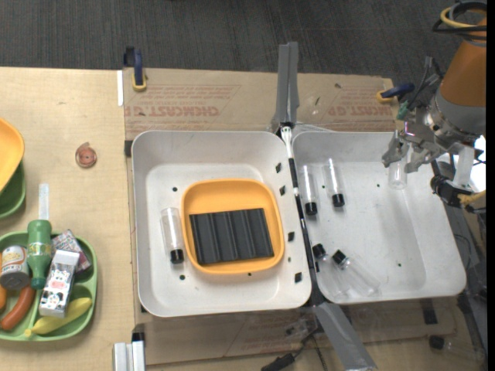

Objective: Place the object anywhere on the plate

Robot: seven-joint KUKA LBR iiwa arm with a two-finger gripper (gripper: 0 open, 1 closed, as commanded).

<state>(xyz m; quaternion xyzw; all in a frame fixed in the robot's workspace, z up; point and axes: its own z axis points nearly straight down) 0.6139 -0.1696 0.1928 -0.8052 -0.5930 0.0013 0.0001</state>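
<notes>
An orange plate [232, 188] lies in the left bin [147, 207] with a black ribbed block [232, 234] on it. A clear tube with a black cap [170, 235] rests beside the plate's left edge. In the right bin [421, 246] lie two capped tubes [308, 188] [333, 181] near the divider, and further ones [344, 265] near the front. My gripper [404, 158] hovers over the right bin's far right corner. A faint clear tube shape [397, 176] shows just under it; whether it is held is unclear.
A green tray of toy food [77, 300] and an orange bowl [8, 157] sit on the wooden table at the left, with a small pink roll [86, 156]. Clamps [133, 64] hold the cardboard behind the bins. A grey bar [288, 83] rises between the bins.
</notes>
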